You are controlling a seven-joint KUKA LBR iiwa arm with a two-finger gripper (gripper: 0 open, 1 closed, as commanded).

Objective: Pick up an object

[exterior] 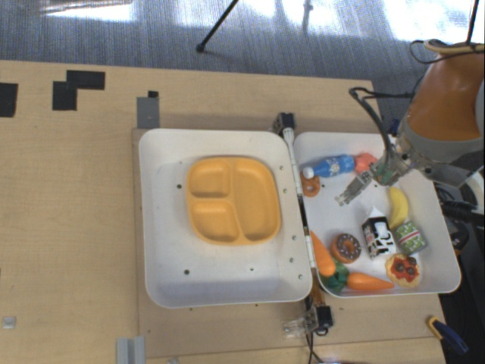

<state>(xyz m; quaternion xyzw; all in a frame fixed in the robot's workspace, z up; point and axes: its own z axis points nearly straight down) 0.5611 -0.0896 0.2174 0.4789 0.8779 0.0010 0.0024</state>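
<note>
- Camera view: two white bins sit side by side on the desk (68, 203). The left bin (163, 279) holds one yellow divided plate (229, 199). The right bin (447, 279) holds the pickable objects.
- Arm (451, 105) reaches in from the right; its gripper (355, 189) hangs over the upper middle of the right bin, its jaws pointing down and to the left.
- Jaw state: cannot tell; they read as one grey blur, with nothing visibly between them.
- Deciding relation: the blue bottle (327, 167) lies just up and left of the jaws, long axis roughly left to right, orange cap toward the bin divider. It is the nearest candidate by judgement.
- A pink object (366, 161) sits at the bottle's right end, near the wrist.
- Below the jaws, apart from them: one black-and-white carton (377, 237), one banana (398, 205), one green-and-white object (410, 236).
- Along the near edge: one doughnut (347, 247), two carrots (322, 256) and (369, 282), one round tart (403, 270).
- Single arm, so no choice of hand arises.
</note>
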